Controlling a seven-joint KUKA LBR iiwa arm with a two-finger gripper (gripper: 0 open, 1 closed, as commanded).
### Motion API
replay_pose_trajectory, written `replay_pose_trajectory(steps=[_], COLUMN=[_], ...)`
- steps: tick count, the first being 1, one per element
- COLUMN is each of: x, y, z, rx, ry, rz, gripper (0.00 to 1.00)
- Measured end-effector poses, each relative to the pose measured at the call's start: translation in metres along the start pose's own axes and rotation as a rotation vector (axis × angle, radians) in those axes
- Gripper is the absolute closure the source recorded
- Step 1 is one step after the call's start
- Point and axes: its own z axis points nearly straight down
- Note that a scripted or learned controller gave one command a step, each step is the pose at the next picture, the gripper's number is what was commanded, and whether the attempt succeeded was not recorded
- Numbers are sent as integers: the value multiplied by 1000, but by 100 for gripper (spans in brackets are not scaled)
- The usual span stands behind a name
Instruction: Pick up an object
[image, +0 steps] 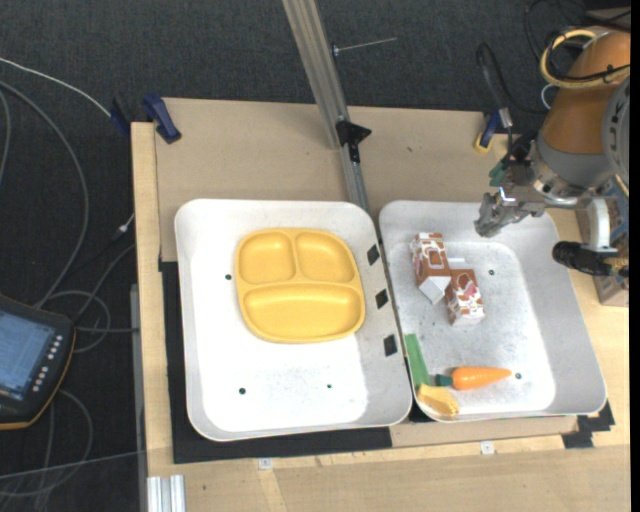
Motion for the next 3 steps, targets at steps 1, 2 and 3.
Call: replay_pose_trajectory(steps=[1, 2, 3], x=[-1, -1, 45], y=[0, 2, -17], z=[-66, -122, -113], rx=[-3, -2, 10], ry=[-1, -1, 2], rz=[0, -1, -3], gripper=[100, 100, 100])
